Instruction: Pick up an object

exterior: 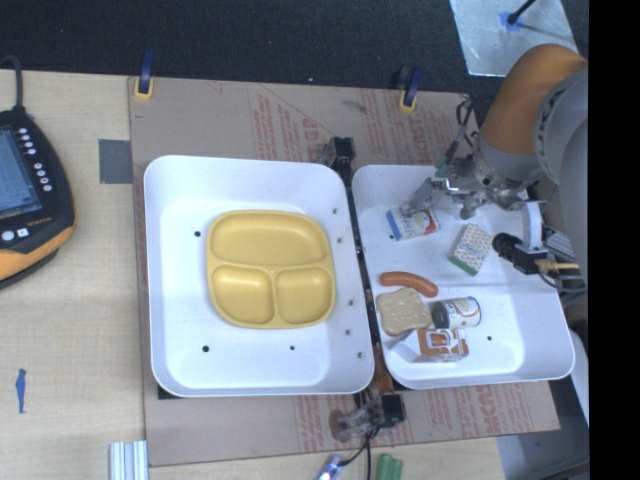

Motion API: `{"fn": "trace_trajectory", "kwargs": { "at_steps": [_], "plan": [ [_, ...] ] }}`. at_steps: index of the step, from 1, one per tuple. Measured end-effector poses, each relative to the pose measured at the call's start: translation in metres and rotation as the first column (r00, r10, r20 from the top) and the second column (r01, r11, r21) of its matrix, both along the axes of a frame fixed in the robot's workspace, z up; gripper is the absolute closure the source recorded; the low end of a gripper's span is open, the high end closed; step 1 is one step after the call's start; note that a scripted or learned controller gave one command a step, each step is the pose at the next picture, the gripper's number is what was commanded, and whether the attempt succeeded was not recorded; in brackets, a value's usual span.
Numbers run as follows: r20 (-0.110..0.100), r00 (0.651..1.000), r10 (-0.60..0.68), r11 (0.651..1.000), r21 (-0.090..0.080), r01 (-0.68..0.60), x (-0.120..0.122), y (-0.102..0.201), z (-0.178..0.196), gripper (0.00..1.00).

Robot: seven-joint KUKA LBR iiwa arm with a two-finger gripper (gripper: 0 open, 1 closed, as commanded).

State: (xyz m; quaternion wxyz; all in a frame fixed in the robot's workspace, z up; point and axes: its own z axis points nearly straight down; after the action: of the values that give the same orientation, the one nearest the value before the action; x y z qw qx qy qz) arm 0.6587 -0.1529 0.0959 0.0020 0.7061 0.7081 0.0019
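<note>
Claw (440, 190), grip state indiscernible, hovers by the right bin's (545, 366) far edge over a blue-white packet (413, 223): light, crinkly, best pinched across its width.

Bright, even light falls from overhead across the scene. The 2 white bins (160, 268) are close to washed out, their walls losing detail in the glare. The yellow divided plate (271, 267) shows soft shading in its 3 compartments and almost no cast shadow. The dark floor (250, 13) at the top is underexposed. Focus is slightly soft throughout; print on the small packets (470, 248) is unreadable.
</note>
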Motion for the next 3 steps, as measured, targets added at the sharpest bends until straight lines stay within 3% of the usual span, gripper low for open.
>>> {"fn": "trace_trajectory", "kwargs": {
  "at_steps": [1, 2, 3],
  "plan": [
    [0.001, 1.0, 0.001, 1.0, -0.002, -0.001, -0.073, 0.049, 0.0, 0.0],
    [-0.007, 1.0, -0.003, 1.0, 0.0, 0.003, -0.031, 0.007, 0.012, 0.0],
    [0.003, 1.0, -0.001, 1.0, -0.004, 0.001, -0.06, 0.033, 0.0, 0.0]
  ]
}}
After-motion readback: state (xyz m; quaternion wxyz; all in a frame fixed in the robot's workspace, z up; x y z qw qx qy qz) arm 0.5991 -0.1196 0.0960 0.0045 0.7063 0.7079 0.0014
